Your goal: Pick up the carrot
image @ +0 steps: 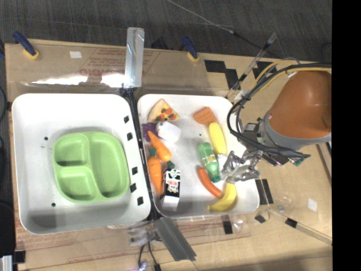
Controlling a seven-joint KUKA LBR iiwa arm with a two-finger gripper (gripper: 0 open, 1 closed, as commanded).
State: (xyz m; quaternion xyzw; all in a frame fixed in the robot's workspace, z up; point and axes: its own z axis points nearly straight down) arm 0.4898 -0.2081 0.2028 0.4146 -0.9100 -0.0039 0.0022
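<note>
From where I stand, the gripper (240, 168) hangs low over the right side of the right bin (186, 101), its metal fingers hard to read against the clutter, so I cannot tell whether they are apart or together. Nothing shows between them.

There are several carrot-like pieces in that bin. The nearest carrot (209, 182) lies just left of and slightly below the gripper, beside the green bottle (207, 158) and touching the banana (225, 199) at its lower end. Its long axis runs on a slant, from upper left down to lower right, with the lower end pointing toward the banana.

Two more orange carrots (156, 171) lie along the bin's left wall, well apart from the gripper, running roughly up and down the bin.

To my eye, the coming move calls for a short shift leftward, with the fingers turned across that slanted axis.

The green plate (90, 166) sits in the left bin (28, 112).
</note>
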